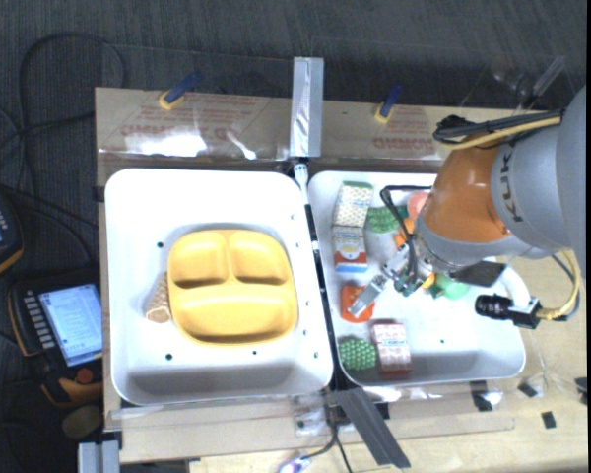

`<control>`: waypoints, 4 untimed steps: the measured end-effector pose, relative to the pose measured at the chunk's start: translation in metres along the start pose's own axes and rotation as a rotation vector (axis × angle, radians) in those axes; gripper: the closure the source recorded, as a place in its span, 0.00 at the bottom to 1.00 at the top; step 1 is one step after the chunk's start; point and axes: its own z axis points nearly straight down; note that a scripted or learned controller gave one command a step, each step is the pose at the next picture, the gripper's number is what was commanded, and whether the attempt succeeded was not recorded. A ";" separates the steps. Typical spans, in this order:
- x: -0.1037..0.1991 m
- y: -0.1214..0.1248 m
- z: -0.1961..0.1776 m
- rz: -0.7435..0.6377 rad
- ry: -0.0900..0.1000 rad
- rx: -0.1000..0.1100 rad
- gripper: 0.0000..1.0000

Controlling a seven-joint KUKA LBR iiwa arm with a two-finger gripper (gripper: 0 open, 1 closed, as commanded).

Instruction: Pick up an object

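The arm's wrist hides much of the right bin (512,358); gripper (389,282) above the orange-red object (356,304), finger state unclear, can't tell.

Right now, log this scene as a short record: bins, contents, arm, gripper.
left bin: holds a yellow divided tray, with a tan cone-shaped item against the tray's left edge
right bin: holds a carton, an orange item, a green round item, a reddish-brown packet and green pieces
arm: reaches in from the right, over the right bin
gripper: low over the middle of the right bin, near the orange item
held object: cannot tell
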 end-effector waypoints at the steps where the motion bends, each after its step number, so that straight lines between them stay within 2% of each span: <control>1: 0.012 -0.006 -0.001 0.148 -0.007 0.000 0.00; 2: -0.061 0.072 0.002 0.058 0.004 0.011 0.00; 3: -0.063 0.073 -0.009 0.055 -0.006 0.011 1.00; 4: -0.011 0.117 -0.144 0.201 0.002 0.011 1.00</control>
